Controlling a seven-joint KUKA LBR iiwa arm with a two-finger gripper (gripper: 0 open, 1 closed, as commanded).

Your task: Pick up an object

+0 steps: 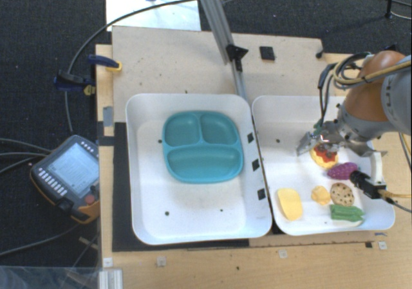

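Right bin (283, 120): the tool (320, 145) is hovering over a red-and-yellow toy (322, 154); whether it is spread or pinching, I cannot tell. Left bin (148, 152): a teal divided plate (203, 146) is lying flat.

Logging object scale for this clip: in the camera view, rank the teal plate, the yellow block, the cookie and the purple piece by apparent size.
Largest to smallest:
1. teal plate, by far
2. yellow block
3. cookie and purple piece: they look about alike, so I leave them unranked.
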